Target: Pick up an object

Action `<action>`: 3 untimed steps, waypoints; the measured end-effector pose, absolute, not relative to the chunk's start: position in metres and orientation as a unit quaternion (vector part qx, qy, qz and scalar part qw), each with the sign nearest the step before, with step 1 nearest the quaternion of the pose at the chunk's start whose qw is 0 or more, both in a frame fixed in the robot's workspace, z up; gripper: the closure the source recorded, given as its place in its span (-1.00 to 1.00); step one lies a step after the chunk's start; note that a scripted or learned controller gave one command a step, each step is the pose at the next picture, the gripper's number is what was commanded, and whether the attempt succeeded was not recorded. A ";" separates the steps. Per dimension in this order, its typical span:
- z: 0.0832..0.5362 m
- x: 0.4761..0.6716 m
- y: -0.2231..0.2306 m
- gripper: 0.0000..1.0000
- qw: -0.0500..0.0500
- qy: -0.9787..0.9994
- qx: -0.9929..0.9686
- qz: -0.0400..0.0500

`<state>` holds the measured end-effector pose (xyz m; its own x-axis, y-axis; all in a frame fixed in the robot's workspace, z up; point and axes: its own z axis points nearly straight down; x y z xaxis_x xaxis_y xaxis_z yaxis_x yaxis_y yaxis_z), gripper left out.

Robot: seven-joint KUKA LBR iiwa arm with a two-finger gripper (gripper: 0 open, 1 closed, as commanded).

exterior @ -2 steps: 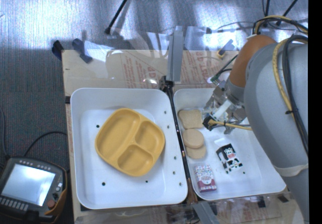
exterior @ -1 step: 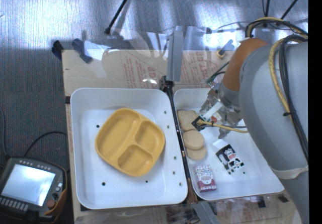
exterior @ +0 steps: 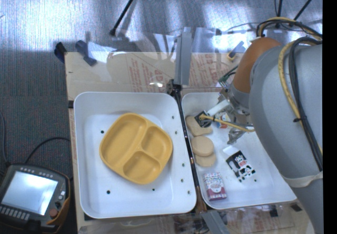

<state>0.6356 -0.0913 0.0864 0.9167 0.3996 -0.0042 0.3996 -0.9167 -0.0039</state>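
In the left bin (exterior: pixel 84 122) on the worktop lay a yellow divided plate (exterior: pixel 136 147); in the right bin (exterior: pixel 274 185) lay tan biscuits (exterior: pixel 202 146), a red packet (exterior: pixel 215 185) and a cow-print carton (exterior: pixel 239 165). The gripper (exterior: pixel 231 122) hovered near that bin's far edge; I could not tell its state, and nothing appeared lifted yet.

Yellow divided plate (exterior: pixel 136 147): smooth plastic, soft sheen, no glare. Left bin (exterior: pixel 84 122) and right bin (exterior: pixel 274 185): white plastic, smooth, faintly glossy at rims. Tan biscuit-shaped pieces (exterior: pixel 202 146): matt, slightly grainy look. Small red-and-white packet (exterior: pixel 215 185): printed, paper-like. Black-and-white cow-print carton (exterior: pixel 240 165): printed card. Desk (exterior: pixel 92 78): pale wood, matt. Floor (exterior: pixel 37 33): grey carpet, ribbed, rough. Arm shell (exterior: pixel 295 112): grey, smooth, satin.
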 end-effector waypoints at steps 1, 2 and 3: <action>0.110 0.611 -0.105 -1.00 0.002 -0.318 -0.948 0.002; 0.089 0.621 -0.109 -1.00 0.002 -0.244 -0.970 0.002; 0.086 0.624 -0.082 -1.00 0.001 -0.124 -0.992 0.002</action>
